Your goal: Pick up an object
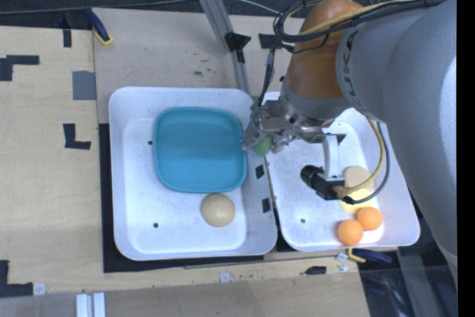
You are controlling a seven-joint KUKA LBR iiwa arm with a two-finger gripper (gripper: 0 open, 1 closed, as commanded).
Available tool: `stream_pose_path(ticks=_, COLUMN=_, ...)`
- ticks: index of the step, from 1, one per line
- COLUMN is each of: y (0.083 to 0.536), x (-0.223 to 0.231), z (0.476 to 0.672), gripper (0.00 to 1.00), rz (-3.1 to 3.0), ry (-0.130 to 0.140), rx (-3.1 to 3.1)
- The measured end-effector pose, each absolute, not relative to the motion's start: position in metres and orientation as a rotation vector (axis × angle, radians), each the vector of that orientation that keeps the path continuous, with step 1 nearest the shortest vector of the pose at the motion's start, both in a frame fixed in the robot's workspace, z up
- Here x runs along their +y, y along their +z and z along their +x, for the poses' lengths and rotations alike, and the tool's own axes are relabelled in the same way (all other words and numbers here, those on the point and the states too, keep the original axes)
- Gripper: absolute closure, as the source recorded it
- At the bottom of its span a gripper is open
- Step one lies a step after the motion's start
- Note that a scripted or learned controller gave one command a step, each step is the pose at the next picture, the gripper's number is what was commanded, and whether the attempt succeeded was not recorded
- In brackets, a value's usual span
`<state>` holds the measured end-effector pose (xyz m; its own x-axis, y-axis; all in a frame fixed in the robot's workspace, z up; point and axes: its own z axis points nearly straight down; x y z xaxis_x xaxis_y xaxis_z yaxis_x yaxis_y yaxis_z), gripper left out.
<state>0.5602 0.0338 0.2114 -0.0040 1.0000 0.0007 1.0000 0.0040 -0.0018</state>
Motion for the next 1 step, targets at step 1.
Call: stream_pose_path(ticks=1, y=0.2067, x=0.0802, z=0.5810, gripper=1.00, rz=-2.216, ry=0.001, rx=-2.225)
